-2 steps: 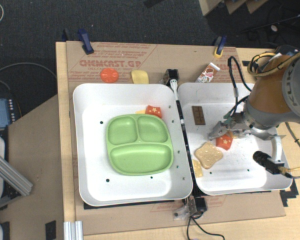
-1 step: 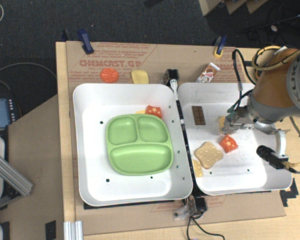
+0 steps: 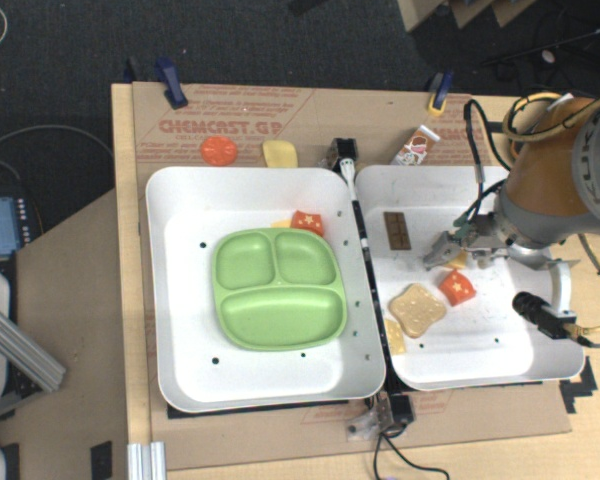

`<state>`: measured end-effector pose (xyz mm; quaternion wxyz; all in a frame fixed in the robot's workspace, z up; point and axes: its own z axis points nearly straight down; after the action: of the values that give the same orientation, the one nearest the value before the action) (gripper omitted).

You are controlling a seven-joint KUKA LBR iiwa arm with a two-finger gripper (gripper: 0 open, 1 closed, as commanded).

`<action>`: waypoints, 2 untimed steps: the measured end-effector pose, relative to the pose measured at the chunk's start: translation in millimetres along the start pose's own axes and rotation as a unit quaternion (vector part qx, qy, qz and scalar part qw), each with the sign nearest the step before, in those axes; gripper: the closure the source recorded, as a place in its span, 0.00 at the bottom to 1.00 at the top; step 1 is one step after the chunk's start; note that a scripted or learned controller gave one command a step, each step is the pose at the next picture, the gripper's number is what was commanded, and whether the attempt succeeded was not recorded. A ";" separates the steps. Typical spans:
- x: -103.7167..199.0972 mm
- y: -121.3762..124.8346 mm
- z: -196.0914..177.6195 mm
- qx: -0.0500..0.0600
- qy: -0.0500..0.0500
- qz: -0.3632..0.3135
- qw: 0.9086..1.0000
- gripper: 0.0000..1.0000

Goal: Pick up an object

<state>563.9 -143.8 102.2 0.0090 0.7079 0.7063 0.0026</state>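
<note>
The arm (image 3: 555,183) reaches in from the right of the frame, and its gripper (image 3: 448,251) is low over the right bin (image 3: 480,363), in the middle right of the picture. From this angle I cannot tell whether it is spread or pressed together, and I see no object caught in it. I judge that the step in hand is the approach: the gripper comes to an object, but nothing is lifted yet. The nearest things are a small yellow piece (image 3: 460,261) just beside the tip and a red block (image 3: 458,288) a little lower. The red block looks most likely as the target; it is nearly square, slightly turned, so it has no clear long axis. The toast slice (image 3: 418,310) lies lower and to the left, with its longer side running from lower left to upper right. A brown bar (image 3: 396,231) lies to the left of the gripper, with its long axis almost vertical in the frame. The next move calls for setting the tip straight over one object before closing. The green plate (image 3: 278,288) sits in the left bin (image 3: 180,268).
</note>
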 end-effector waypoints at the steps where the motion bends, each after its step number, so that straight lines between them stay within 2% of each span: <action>1: 9.3 -33.1 14.8 0.005 0.004 0.000 1.000 0.00; 2: 8.5 -31.8 4.4 0.004 0.003 0.000 1.000 1.00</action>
<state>532.2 -135.3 97.2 0.0041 0.7078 0.7064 0.0024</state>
